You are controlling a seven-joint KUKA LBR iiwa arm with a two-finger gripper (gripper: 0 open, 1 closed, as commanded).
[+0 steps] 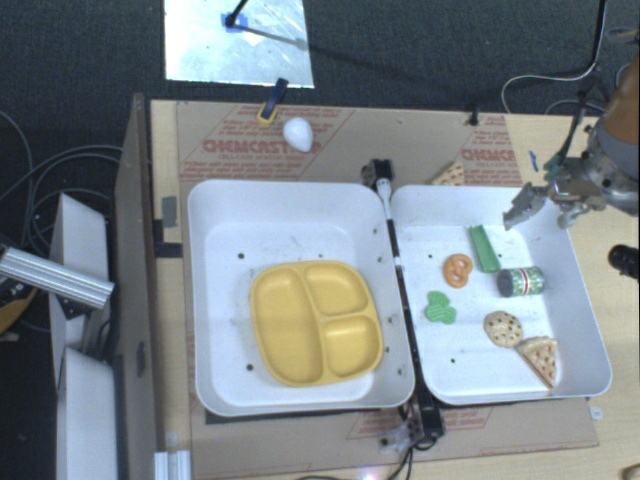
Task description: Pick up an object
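The right white bin point(575, 268) holds several small items: a green bar point(485, 248), an orange pretzel point(458, 270), a small can on its side point(520, 281), a green leafy piece point(440, 308), a cookie point(502, 328) and a pizza slice point(540, 358). My gripper point(545, 209) hangs over the bin's far right corner, above and to the right of the green bar. It is open, with nothing between its fingers point(521, 207).
In the left bin point(225, 268) lies a yellow divided tray point(316, 320). Behind the bins, the cardboard carries a white ball point(297, 133), a yellow-and-blue piece point(270, 103) and a second pizza slice point(450, 175). Cables point(545, 78) run at the back right.
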